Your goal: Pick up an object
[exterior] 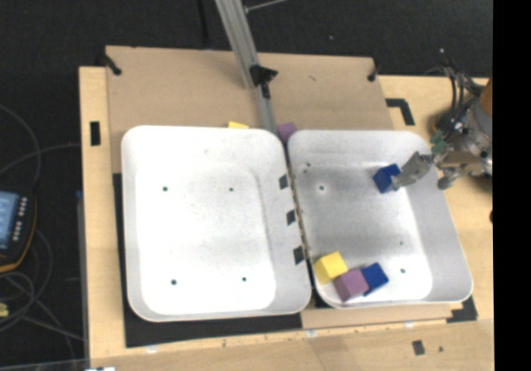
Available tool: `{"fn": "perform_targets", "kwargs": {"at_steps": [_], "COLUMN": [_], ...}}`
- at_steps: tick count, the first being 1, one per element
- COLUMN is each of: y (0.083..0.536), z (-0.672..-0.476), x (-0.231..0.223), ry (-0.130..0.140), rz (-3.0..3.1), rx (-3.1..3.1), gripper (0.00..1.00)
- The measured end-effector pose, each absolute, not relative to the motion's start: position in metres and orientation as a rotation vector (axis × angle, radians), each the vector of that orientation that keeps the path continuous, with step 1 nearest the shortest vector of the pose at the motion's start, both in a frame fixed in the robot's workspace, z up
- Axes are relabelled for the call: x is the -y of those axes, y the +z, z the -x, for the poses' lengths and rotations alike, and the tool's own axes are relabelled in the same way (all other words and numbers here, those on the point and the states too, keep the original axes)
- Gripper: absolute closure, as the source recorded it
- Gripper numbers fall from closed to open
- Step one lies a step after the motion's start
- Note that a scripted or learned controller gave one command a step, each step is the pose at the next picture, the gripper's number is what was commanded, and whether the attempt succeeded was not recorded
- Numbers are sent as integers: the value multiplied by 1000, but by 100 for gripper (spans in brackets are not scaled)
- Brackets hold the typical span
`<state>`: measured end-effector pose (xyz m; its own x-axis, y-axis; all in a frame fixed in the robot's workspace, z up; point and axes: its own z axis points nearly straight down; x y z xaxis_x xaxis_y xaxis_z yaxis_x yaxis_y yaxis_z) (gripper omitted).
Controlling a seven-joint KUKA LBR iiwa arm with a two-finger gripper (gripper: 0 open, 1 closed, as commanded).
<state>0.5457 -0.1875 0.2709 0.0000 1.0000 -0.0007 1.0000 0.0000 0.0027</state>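
Gripper (425, 168): fingers spread, clamping nothing.
Blue cube (386, 178): lay just left of one fingertip, in the right bin (365, 220).

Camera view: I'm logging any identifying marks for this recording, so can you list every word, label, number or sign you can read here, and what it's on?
No text can be read.
The handheld device at the left edge has a lit screen, too small and blurred to read.
The blocks, such as the blue block near the gripper, and the white bins show no lettering.
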Motion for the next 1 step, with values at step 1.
{"fn": "perform_targets", "kwargs": {"at_steps": [1], "y": [94], "z": [-613], "x": [194], "ry": [-2], "rz": [-2215], "rx": [-2224], "gripper": [0]}}
